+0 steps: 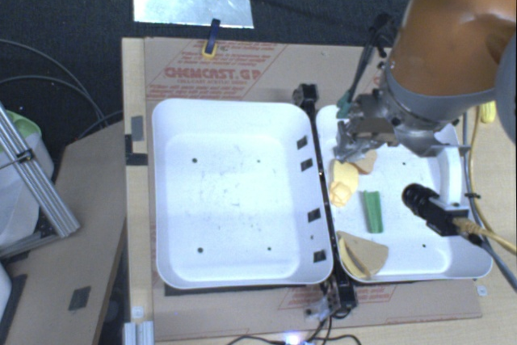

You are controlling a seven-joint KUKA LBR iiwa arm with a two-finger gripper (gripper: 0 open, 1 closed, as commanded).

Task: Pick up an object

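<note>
Camera view: green block (371, 211), right bin (464, 254), long axis running near-to-far, lying flat; arm bent low from right, pincer (353, 143) above yellow object (342, 183), finger state unclear

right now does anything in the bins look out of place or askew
Nothing looks spilled or broken. One oddity: the tan wedge sits jammed in the right bin's near-left corner, leaning up against the wall rather than lying flat. The green block and yellow object lie on the bin floor.

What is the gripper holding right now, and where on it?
It cannot be told. The gripper sits low over the yellow object in the right bin, its hold hidden.
</note>
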